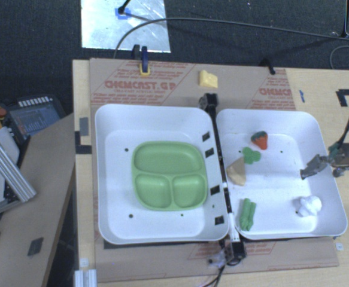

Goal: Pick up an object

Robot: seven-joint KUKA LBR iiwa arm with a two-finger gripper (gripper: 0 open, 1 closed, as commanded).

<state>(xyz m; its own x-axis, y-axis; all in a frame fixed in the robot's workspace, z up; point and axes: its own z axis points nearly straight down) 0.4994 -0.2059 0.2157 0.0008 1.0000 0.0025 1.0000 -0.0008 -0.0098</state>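
- The jaws (310, 170) hung over the right bin (318, 130), holding nothing; I could not tell whether open or closed.
- The white lump (309, 205) lay just below them.

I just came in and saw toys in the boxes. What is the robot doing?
The robot's gripper is reaching in over the right edge of the right bin. It holds nothing yet. In that bin lie a strawberry, a green toy, a tan wedge, a green bean-like toy and a white lump. The left bin holds a green divided plate.
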